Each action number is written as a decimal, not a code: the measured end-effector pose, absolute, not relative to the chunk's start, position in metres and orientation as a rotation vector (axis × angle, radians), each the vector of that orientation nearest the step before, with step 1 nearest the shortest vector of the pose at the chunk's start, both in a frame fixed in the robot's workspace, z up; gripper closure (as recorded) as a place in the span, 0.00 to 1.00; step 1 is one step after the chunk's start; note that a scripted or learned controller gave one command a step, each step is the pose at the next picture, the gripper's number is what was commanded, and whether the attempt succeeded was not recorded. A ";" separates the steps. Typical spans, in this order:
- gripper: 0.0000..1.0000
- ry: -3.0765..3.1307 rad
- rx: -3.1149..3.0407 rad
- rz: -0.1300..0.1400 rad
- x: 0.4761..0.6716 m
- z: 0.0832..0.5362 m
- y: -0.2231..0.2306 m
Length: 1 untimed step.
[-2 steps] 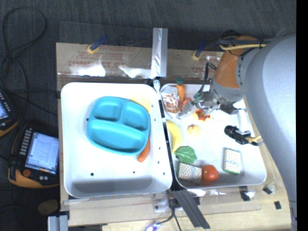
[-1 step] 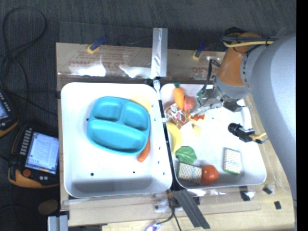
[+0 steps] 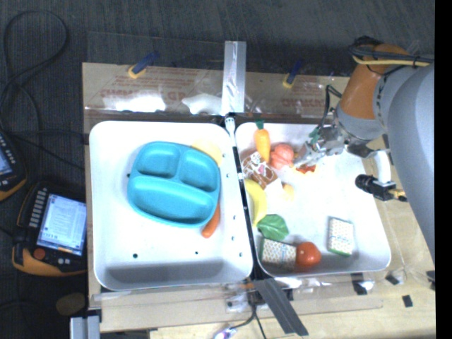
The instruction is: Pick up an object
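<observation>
My gripper point(image 3: 316, 149) hangs low over the back of the right bin point(image 3: 367, 210), just right of a pink peach point(image 3: 282, 154). A small red-and-white piece point(image 3: 304, 167) lies right under its tip; whether it touches is unclear. Around it lie an orange carrot point(image 3: 262, 141), a brown snack packet point(image 3: 257, 168), a yellow banana point(image 3: 256, 200), a green leafy piece point(image 3: 272, 226), a patterned box point(image 3: 277, 251), a red tomato point(image 3: 308, 254) and a small green-edged box point(image 3: 340, 235).
The left bin point(image 3: 113, 253) holds a blue divided plate point(image 3: 174, 182), with an orange sausage-like piece point(image 3: 210, 224) at its front right edge and a yellow item point(image 3: 207, 149) behind it. A metal divider point(image 3: 239, 189) separates the bins.
</observation>
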State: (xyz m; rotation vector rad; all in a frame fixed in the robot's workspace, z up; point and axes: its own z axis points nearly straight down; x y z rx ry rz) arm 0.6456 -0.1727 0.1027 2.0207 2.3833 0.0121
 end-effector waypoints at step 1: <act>1.00 2.629 1.714 -0.005 0.651 0.166 -0.173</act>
